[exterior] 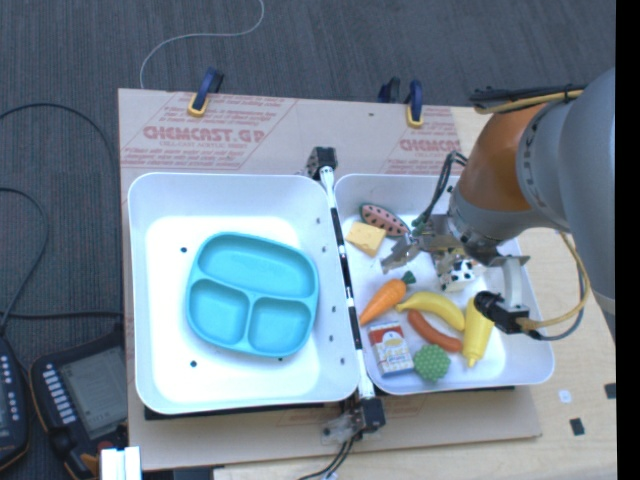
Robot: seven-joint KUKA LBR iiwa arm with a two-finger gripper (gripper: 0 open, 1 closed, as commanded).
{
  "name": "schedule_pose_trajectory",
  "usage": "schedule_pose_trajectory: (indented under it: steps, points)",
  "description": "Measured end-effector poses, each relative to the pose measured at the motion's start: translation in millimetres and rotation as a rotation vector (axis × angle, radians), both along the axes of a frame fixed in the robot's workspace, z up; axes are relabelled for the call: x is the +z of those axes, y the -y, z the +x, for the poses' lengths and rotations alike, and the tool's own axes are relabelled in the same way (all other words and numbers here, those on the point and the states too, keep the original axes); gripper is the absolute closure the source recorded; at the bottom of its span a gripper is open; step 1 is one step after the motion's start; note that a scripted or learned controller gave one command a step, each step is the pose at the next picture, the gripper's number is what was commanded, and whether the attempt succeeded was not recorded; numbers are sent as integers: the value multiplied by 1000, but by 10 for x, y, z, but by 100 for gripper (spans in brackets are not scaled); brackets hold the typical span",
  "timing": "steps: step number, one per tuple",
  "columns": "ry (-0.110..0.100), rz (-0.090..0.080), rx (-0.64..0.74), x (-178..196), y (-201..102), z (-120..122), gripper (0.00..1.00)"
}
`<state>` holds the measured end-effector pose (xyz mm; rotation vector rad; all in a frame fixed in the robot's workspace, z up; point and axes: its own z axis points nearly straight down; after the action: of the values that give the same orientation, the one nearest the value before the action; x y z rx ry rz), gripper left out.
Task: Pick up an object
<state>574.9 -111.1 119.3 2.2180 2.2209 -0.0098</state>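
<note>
- Pincer [418, 251] hangs low in the right bin [540, 368], over the toy food. I cannot tell how it is set.
- Cheese [366, 237] and a striped slice [383, 218] lie just left of it.
- Carrot [384, 300], banana [432, 306], sausage [436, 330], yellow bottle [478, 335], green ball [432, 364] and small box [391, 349] lie below it.
- Blue tray [252, 293] sits in the left bin [150, 368].

Blue tray [252, 295] in a white bin [160, 368]; orange carrot [385, 298], yellow banana [436, 305], green broccoli [432, 364].
</note>
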Motion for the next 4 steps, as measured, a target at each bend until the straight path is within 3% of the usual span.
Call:
schedule_pose_trajectory:
  steps: [1,2,3,4]
  points:
    - [13,1,-2,-326,-142,-399,0]
    - [10,2,-2,-249,-142,-395,100]
    - [10,2,-2,-250,-142,-396,0]
    - [5,3,-2,-186,-142,-401,100]
